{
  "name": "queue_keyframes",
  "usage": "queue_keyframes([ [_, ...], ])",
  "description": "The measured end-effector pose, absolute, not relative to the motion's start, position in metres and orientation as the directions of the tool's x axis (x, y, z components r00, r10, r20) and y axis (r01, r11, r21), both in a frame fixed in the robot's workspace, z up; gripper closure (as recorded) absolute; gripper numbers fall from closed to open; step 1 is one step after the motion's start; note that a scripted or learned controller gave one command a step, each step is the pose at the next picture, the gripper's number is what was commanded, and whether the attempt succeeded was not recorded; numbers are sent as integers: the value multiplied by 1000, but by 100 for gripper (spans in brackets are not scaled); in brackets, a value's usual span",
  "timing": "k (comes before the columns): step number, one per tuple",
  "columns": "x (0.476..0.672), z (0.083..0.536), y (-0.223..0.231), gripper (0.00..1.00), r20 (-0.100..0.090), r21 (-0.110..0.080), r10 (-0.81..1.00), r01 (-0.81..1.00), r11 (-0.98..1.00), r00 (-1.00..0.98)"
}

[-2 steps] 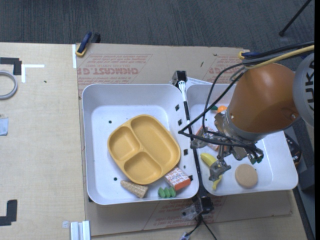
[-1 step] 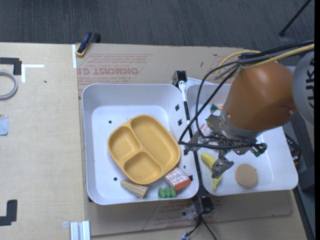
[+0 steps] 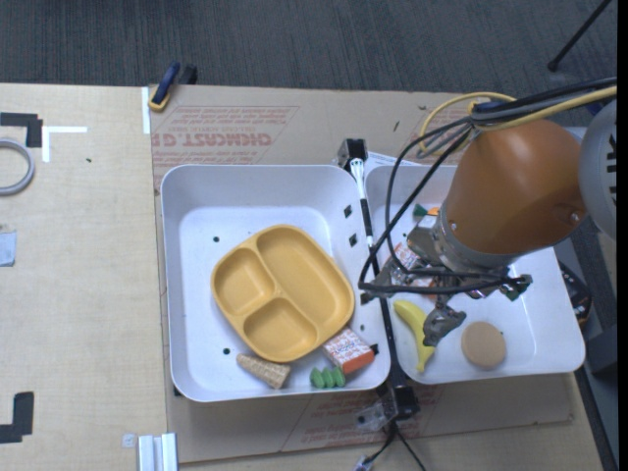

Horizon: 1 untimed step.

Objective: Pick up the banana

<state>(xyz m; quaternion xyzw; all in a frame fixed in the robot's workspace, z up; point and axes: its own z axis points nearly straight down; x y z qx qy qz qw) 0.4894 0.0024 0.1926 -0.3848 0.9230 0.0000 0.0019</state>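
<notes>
The yellow banana (image 3: 410, 318) lies in the right bin (image 3: 549, 356) near its left wall, curving from upper left down to the front. My gripper (image 3: 444, 324) hangs low over the bin, right beside the banana's right side and partly overlapping it. The big orange wrist band (image 3: 510, 189) and cables hide most of the gripper from above. The banana rests on the bin floor.
A round tan cookie (image 3: 483, 344) sits just right of the gripper. The left bin (image 3: 186, 263) holds a yellow divided plate (image 3: 283, 290), a red box (image 3: 348, 351), a green item (image 3: 329, 377) and a tan wedge (image 3: 263, 369). Black cables cross the wall between the bins.
</notes>
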Motion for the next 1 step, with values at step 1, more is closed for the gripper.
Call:
queue_keyframes([
  [1,489,193,10,0,-4,-3,-842,-842,539,-539],
])
